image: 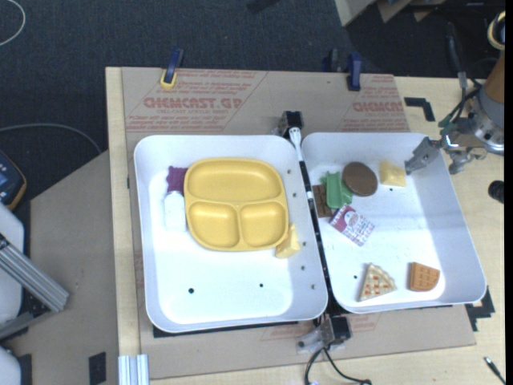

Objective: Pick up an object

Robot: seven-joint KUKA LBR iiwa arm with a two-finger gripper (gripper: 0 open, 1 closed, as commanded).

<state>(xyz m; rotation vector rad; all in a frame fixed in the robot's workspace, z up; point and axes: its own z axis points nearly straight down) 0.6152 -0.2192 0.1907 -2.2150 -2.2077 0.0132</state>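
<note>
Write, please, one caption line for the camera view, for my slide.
Gripper at the right bin's far right edge, near a pale yellow block; a yellow divided tray fills the left bin.

You look down from one fixed camera above the bench (pixel 240 95), at a slant, far enough back to take in both bins; the gripper (pixel 439 152) enters at your right, over the right bin's (pixel 457 239) far edge.

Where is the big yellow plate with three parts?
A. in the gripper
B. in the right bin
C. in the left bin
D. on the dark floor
C: the yellow plate lies in the left bin, while the right bin has small toy foods like the pizza slice.
</note>
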